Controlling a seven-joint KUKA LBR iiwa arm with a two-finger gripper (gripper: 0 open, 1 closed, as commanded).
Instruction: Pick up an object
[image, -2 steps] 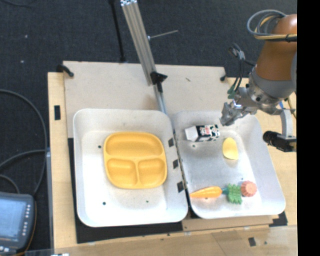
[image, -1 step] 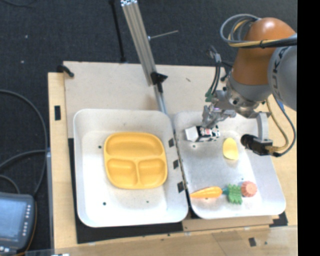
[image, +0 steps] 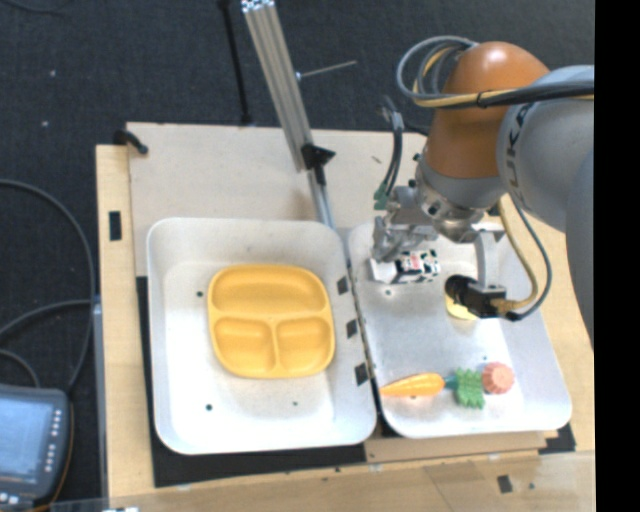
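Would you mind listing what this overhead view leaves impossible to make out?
- Gripper, camera view: the wrist above hides its fingers, so their state is unclear.
- Small black-and-white object beside the gripper: too small and partly covered to identify.
- Yellow object in the right bin: a black part of the arm covers most of it.
- Pink and green toy: too small to name.
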